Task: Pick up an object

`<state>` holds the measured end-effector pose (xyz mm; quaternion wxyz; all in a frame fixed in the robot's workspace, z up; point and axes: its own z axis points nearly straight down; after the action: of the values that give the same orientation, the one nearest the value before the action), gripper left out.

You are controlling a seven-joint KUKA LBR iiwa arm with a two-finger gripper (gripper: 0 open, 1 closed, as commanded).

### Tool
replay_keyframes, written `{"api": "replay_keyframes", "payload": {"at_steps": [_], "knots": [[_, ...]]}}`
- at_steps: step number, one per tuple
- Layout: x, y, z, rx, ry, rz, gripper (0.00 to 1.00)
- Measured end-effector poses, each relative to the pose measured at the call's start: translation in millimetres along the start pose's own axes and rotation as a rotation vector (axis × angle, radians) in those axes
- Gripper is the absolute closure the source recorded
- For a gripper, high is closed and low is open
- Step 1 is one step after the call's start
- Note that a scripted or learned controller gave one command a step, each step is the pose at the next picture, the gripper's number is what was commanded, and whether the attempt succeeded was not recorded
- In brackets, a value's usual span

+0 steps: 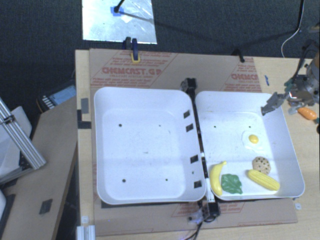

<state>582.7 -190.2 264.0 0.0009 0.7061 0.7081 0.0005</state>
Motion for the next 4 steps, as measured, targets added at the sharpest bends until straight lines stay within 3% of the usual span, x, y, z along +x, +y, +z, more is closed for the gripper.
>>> {"api": "replay_keyframes", "payload": {"at_steps": [1,2,3,4], "knots": [[81.4,-55.6,-58.2,-0.003,0.002,-0.008,0.0],[110.6,-96.3,-105.6,-0.003,0.001,-0.004,0.0],[145.9,-94.5,-201.6,-0.01,0.0,-0.005,0.0],[118.6,-95.1,-228.7,-0.004,-0.001,0.003,0.0]]}}
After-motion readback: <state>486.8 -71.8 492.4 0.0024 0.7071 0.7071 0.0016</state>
